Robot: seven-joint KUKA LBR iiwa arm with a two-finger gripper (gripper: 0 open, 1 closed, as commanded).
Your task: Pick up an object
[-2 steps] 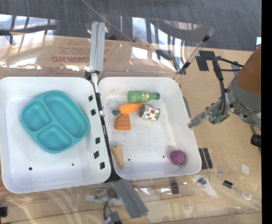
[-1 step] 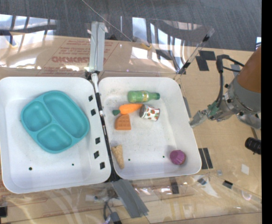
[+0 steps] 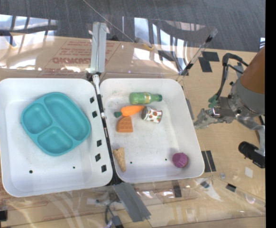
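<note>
The right bin (image 3: 188, 127) holds a green bottle (image 3: 145, 98) lying on its side, an orange carrot (image 3: 132, 110), a small patterned can (image 3: 152, 115), an orange waffle piece (image 3: 124, 125), a tan cone (image 3: 120, 158) near the front left corner and a purple round toy (image 3: 179, 160) at the front right. My gripper (image 3: 202, 119) hangs outside the right bin, just past its right rim, above the wooden bench. Nothing is seen in it.
A teal divided plate (image 3: 56, 122) lies in the left bin (image 3: 5, 141). A clear plastic wall stands behind both bins. Black tape marks dot the bench (image 3: 223, 146) to the right of the bins.
</note>
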